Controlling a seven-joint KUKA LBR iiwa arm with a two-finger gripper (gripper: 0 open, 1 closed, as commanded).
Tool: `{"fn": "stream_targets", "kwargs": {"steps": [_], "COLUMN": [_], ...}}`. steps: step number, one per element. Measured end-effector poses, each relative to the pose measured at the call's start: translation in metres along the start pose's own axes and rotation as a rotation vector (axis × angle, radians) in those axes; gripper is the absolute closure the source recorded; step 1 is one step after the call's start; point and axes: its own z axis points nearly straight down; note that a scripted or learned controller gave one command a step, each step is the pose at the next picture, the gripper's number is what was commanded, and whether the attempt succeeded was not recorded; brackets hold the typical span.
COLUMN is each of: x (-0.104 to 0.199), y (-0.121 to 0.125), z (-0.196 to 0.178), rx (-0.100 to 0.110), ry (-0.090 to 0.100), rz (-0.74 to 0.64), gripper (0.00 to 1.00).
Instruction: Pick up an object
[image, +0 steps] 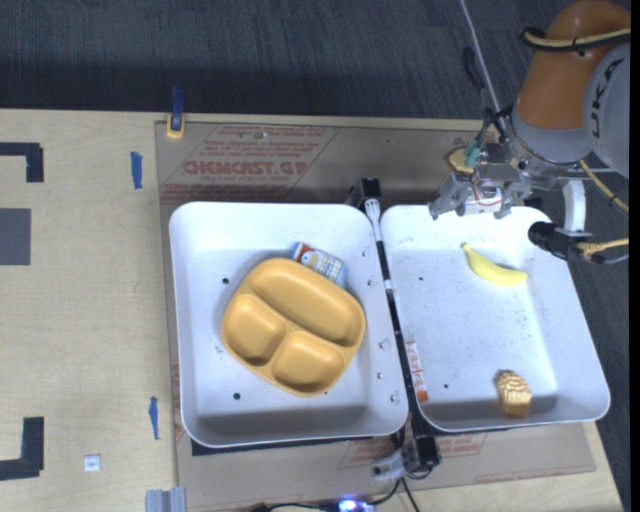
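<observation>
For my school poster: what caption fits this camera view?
Robot gripper above a banana, with a yellow tray next door.

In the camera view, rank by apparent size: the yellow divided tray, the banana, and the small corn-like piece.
1. Yellow divided tray, largest by far.
2. Banana.
3. Corn-like piece, smallest, though not far behind the banana.

Pale wood bench (80, 330), black marks; dark ribbed floor (250, 50) behind.

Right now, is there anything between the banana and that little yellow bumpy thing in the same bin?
No. In the camera view, just bare speckled white bin floor runs from the banana down to the bumpy yellow object.
</observation>
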Motion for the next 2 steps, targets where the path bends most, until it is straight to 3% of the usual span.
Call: {"fn": "stream_targets", "kwargs": {"steps": [1,2], "x": [-0.007,-0.002], "y": [-0.059,0.003], "z": [0.127,0.127], "rx": [-0.003,-0.003], "ry": [-0.001,-0.001], "rz": [0.001,0.000], "gripper": [0.00,0.00]}}
